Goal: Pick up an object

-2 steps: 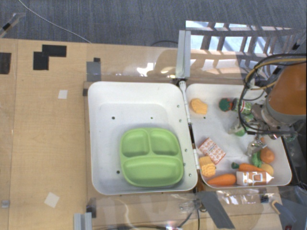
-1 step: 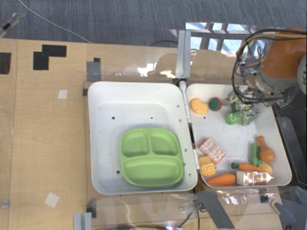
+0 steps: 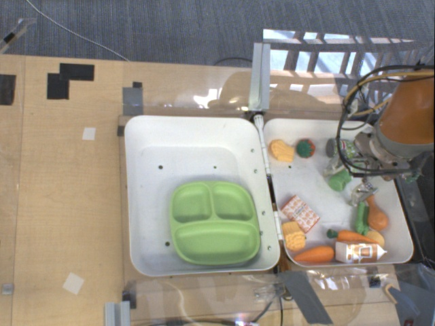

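Note:
The right bin (image 3: 319, 129) holds several toy foods. My gripper (image 3: 346, 171) hangs over its right half, below the orange-banded wrist (image 3: 408, 114), and looks open: one finger (image 3: 331, 147) shows at the upper left and the other at the lower right. A light green piece (image 3: 338, 179) lies between them, low in the bin; I see no grip on it. A yellow item (image 3: 281, 150) and a red-and-green ball (image 3: 306, 148) sit to the gripper's left. A green stick (image 3: 361, 216) and an orange piece (image 3: 378, 219) lie just below it.
Along the right bin's front lie a red patterned box (image 3: 300, 212), a yellow block (image 3: 293, 236), two carrots (image 3: 314, 254) and a white bottle (image 3: 360, 252). The left bin (image 3: 156, 148) holds a green divided plate (image 3: 215, 221). Black cables (image 3: 360, 90) loop beside the wrist.

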`<state>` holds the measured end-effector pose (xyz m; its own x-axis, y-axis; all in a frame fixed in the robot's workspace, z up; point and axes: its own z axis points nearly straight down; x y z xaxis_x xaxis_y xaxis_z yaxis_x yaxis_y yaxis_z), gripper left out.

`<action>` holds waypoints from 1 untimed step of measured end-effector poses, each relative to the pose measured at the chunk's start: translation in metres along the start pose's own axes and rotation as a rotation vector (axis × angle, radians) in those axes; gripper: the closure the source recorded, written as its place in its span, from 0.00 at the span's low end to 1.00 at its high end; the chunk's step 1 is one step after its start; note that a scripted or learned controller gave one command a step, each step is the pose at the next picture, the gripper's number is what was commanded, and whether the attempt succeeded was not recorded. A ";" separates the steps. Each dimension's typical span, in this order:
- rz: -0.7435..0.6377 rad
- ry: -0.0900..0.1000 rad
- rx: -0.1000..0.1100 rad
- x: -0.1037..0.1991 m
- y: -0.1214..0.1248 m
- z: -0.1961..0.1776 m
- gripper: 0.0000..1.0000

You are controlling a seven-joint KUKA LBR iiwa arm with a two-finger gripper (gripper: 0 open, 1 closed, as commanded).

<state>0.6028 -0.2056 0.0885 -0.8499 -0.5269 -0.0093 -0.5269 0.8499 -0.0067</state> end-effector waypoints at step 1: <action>0.072 -0.002 0.002 0.056 0.035 -0.002 0.00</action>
<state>0.5371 -0.2052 0.0900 -0.8854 -0.4648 -0.0118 -0.4647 0.8854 -0.0082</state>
